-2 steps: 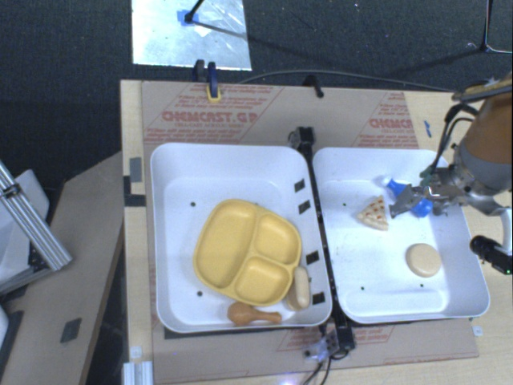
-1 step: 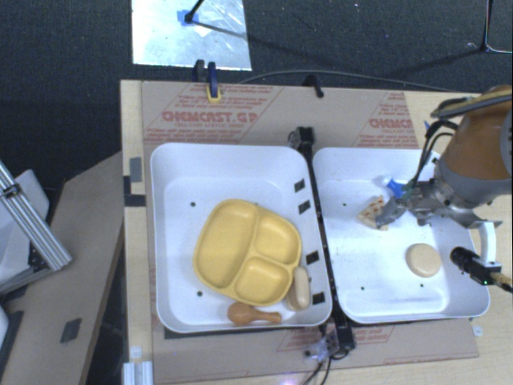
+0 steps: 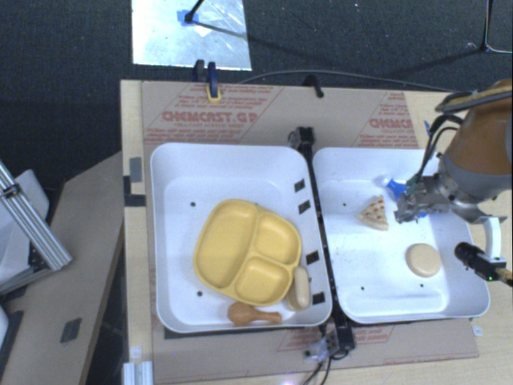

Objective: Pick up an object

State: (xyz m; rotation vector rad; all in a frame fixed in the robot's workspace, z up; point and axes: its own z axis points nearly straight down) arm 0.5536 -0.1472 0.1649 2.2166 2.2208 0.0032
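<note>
right now you are looking at the gripper (image 3: 413, 207) hanging low in the right bin (image 3: 353, 307), near its far right part, with the grey arm (image 3: 477, 163) reaching in from the right. the pizza slice (image 3: 373, 212) is lying just beside the claw, to its left, with its point aiming up toward the bin's far wall and its crust edge toward you. a round cookie (image 3: 422, 260) is sitting nearer the front, below and slightly right of the claw, and something small and blue (image 3: 397, 188) is peeking out just behind it. whether the claw is spread or closed, you cannot tell from this angle; nothing is visibly clamped in it. judging from this, the slice is the nearer target, so the coming move is probably calling for a short shift left. over in the left bin (image 3: 172, 215) a yellow divided tray (image 3: 248, 251), a drumstick (image 3: 252, 314) and a pale bread roll (image 3: 300, 287) are lying well apart from the arm.
</note>
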